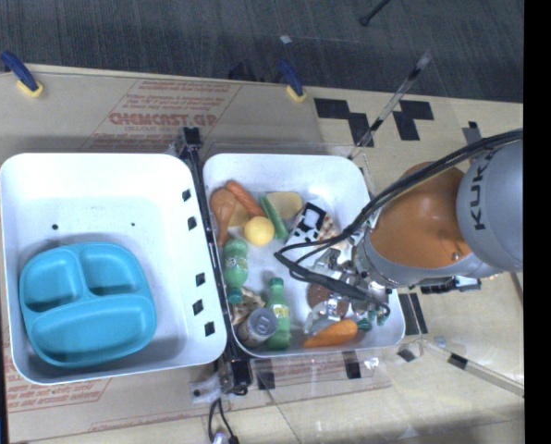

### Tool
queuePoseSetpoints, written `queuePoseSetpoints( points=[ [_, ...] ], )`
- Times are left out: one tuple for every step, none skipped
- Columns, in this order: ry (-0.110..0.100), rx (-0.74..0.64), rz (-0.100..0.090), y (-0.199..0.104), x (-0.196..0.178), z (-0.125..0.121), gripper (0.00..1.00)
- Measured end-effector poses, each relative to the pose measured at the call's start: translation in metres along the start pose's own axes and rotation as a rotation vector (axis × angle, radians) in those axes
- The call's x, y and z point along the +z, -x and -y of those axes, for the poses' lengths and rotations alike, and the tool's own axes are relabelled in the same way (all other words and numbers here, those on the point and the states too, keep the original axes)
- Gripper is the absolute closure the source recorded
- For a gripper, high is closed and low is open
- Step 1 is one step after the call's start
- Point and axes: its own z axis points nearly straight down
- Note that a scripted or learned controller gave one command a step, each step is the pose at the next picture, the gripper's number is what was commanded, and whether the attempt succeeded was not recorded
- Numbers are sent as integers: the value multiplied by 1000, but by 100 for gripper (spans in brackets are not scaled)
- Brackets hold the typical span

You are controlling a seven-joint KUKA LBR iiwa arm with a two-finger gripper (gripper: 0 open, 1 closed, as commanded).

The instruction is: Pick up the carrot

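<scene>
An orange carrot [332,335] lies along the near wall of the right bin [379,197], towards its right corner. My gripper [334,305] hangs low over the bin just above the carrot, at the end of the grey arm with its orange band [416,231]. Cables and the wrist hide most of the gripper, and I cannot make out whether it touches the carrot. A second orange, carrot-like piece [242,196] lies at the far left of the same bin.
The right bin also holds a yellow lemon [259,230], two green bottles [236,258] [277,305], a green vegetable [274,213], a black-and-white box [309,222] and a can [262,322]. A blue divided tray [86,299] sits in the left bin [91,178].
</scene>
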Motion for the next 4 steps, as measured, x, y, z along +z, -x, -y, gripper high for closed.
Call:
queuePoseSetpoints(
  points=[
    [-2,-5,5,3,-11,-1,100],
    [-2,-5,4,2,-11,-1,0],
    [3,-146,-5,-6,10,-12,0],
    [1,-554,5,6,9,23,0]
  ],
)
